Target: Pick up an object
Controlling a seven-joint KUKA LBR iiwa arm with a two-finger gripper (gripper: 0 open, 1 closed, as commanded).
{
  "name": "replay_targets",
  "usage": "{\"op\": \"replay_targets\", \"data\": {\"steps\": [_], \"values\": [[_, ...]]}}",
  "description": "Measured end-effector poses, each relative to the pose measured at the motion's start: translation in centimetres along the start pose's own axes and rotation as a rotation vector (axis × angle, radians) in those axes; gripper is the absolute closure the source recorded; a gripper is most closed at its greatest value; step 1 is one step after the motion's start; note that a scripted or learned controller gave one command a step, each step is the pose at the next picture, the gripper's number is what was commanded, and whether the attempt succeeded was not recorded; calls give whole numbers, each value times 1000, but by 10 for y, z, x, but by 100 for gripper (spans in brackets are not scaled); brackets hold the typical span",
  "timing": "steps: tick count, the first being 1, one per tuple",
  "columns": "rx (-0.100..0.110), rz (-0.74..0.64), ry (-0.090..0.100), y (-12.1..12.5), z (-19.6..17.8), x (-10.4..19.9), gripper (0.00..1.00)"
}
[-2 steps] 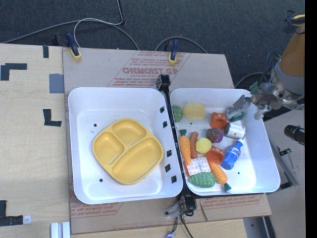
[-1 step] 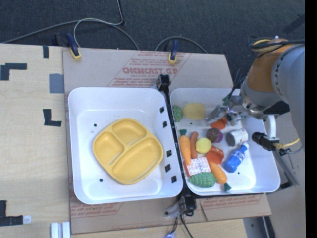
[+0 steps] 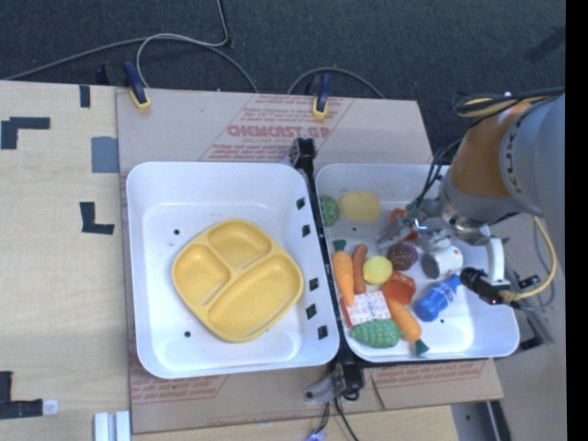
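Two shallow white plastic bins sit side by side on a sheet of printed brown cardboard (image 3: 276,127), and the black clips along their shared wall (image 3: 317,246) make the handiest landmark. On the far side of that wall from the arm, the left white bin (image 3: 152,200) holds a yellow three-compartment plastic plate (image 3: 237,278), lying flat and skewed, with bare white floor all round it. The right white bin (image 3: 487,338) is crowded. Just beside the wall lies an orange plastic carrot (image 3: 343,277), its long axis running roughly along the wall. A small green toy vegetable (image 3: 328,210) touches the wall near the top, with a pale yellow lemon-shaped piece (image 3: 360,206) next to it. Farther from the wall sit a round yellow fruit (image 3: 378,269), a dark reddish ball (image 3: 402,256), a red-orange piece (image 3: 399,289) and a small red-and-white printed box (image 3: 367,308). Below these, a bumpy green lump (image 3: 375,334) and a second orange carrot (image 3: 405,322) slant away from the wall toward the bin's near rim. A blue plastic bottle (image 3: 435,299) lies tilted, its cap end pointing up and away from the wall. The grey arm with its orange band (image 3: 491,159) reaches in over the far rim, and the gripper (image 3: 418,232) hangs low above the dark ball; I cannot tell how its jaws stand or whether anything is between them. The open floor in this bin is a strip along the rim farthest from the wall.
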State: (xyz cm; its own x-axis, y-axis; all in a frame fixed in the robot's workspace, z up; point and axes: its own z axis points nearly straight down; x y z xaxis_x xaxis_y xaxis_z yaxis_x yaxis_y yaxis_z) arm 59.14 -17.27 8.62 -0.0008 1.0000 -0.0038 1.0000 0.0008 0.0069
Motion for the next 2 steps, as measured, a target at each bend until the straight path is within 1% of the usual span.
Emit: {"op": "replay_targets", "data": {"steps": [1, 2], "values": [[1, -2, 2, 65, 1, 31, 0], [2, -1, 1, 20, 0, -8, 0]]}}
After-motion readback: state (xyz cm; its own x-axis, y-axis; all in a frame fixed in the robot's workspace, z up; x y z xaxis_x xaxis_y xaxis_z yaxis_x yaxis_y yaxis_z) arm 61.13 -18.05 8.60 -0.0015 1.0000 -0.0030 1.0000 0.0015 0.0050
